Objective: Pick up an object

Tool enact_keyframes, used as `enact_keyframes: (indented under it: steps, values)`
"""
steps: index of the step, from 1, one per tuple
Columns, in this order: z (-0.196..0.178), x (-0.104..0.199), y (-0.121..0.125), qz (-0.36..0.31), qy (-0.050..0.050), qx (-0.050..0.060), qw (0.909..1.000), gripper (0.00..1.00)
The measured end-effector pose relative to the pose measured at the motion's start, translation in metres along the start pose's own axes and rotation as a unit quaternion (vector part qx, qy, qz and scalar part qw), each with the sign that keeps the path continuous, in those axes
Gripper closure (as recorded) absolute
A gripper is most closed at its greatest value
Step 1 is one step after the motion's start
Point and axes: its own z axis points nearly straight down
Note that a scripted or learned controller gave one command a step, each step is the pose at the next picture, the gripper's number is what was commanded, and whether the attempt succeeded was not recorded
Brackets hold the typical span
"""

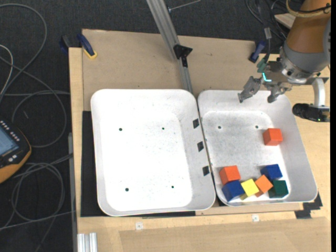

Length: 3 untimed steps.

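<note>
Camera view: the gripper [261, 92] hangs above the far rim of the right bin [299, 146] with its two fingers spread wide and nothing between them. The lone orange cube [272, 136] lies nearest, just toward the bin's near edge from the jaws and slightly to the arm's side. It sits well apart from the cluster of cubes [253, 182] crowded against the bin's near wall, so a short reach downward and inward looks simplest.

gripper [261, 92] spread above right bin [303, 156], 7 blocks [253, 180]
</note>
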Motion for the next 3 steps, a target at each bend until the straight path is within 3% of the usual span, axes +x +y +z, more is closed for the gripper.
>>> enact_keyframes:
  steps: [1,3]
  values:
    - [-0.003,0.0,0.001,-0.001,-0.001,-0.002,1.0,0.0]
    - [0.105,0.006,-0.006,0.001,0.0,0.002,1.0,0.0]
